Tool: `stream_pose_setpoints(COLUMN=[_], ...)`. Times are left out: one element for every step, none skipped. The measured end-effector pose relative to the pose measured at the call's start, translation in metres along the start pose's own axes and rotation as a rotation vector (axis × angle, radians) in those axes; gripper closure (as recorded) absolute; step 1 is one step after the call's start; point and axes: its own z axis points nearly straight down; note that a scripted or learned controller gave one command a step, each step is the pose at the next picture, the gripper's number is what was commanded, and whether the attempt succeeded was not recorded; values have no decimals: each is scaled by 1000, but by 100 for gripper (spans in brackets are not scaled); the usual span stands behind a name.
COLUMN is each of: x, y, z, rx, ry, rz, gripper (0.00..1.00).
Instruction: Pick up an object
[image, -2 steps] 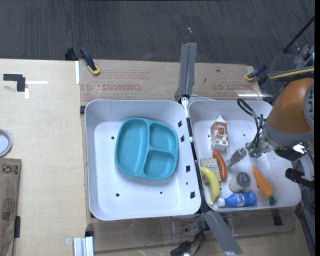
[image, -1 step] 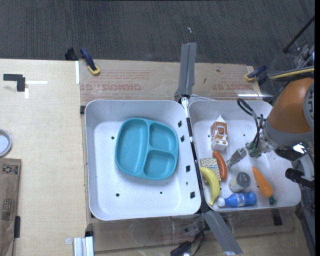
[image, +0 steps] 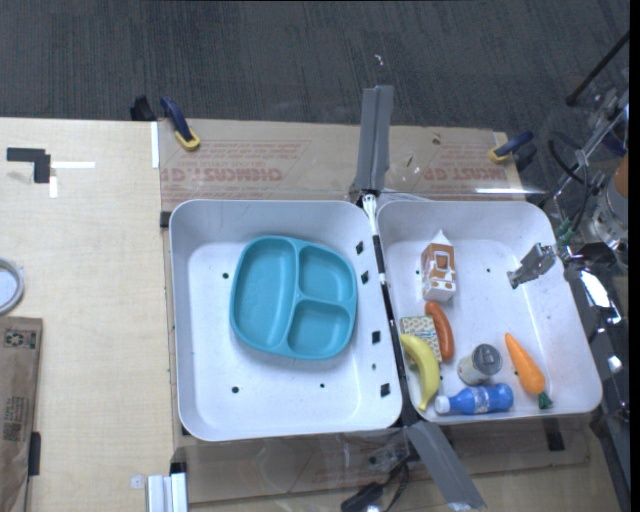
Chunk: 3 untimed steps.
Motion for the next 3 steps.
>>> stream_pose_setpoints(x=[12, 12, 2], y=[-12, -12, -53], z=[138, 138, 133], rx=[-1, 0, -32], ry=[2, 2, -13], rz=[-121, -121, -142], gripper=[0, 0, 0])
